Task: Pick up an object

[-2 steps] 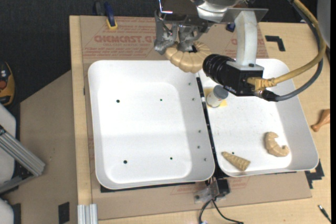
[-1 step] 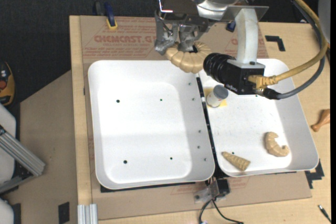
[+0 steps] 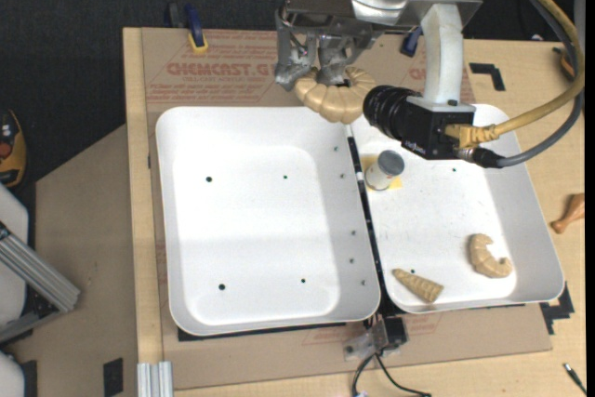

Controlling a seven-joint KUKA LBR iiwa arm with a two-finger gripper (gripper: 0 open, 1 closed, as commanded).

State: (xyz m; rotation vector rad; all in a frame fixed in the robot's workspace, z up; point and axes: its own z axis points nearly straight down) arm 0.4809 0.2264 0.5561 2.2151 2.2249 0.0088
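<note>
A: status, left to right?

B: Landmark is the seam (image 3: 363,218) where the two bins meet. Left bin (image 3: 251,218) sits left of it. My gripper (image 3: 321,70) hangs above the far end of the seam, past the bins' back rims, fingers closed on a tan croissant (image 3: 330,99) that curls just under them.

A: right of the seam?

B: Right bin (image 3: 456,200). A small grey-capped cylinder (image 3: 383,169) stands just beside the seam near its far end. A ridged tan cone (image 3: 418,284) lies near the seam's near end. A second croissant (image 3: 488,257) lies further right, near that bin's front rim.
</note>
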